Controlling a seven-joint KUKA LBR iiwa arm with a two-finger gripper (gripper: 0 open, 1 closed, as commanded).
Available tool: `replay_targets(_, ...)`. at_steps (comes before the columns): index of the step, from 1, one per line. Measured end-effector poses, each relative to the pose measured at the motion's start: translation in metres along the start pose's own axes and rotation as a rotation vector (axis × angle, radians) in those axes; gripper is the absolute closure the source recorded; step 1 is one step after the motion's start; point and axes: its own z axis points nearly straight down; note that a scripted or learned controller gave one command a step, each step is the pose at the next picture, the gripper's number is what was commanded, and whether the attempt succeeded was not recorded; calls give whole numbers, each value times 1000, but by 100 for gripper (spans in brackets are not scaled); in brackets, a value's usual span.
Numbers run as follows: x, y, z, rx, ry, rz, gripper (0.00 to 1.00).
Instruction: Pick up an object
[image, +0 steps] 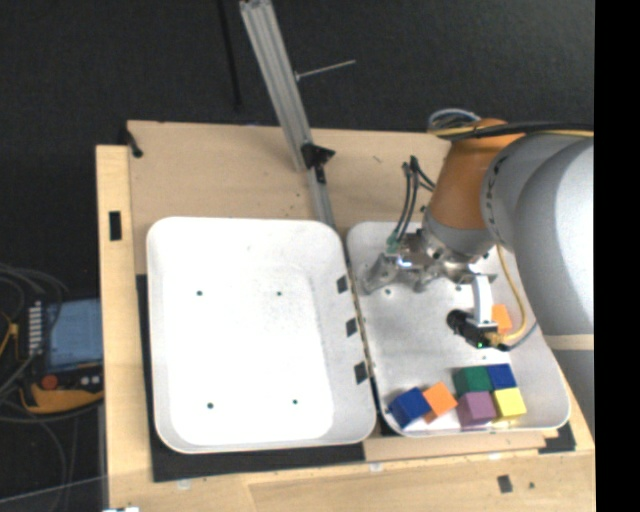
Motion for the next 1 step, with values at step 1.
replay_targets(1,-1,2,-14,-8,1,5,100)
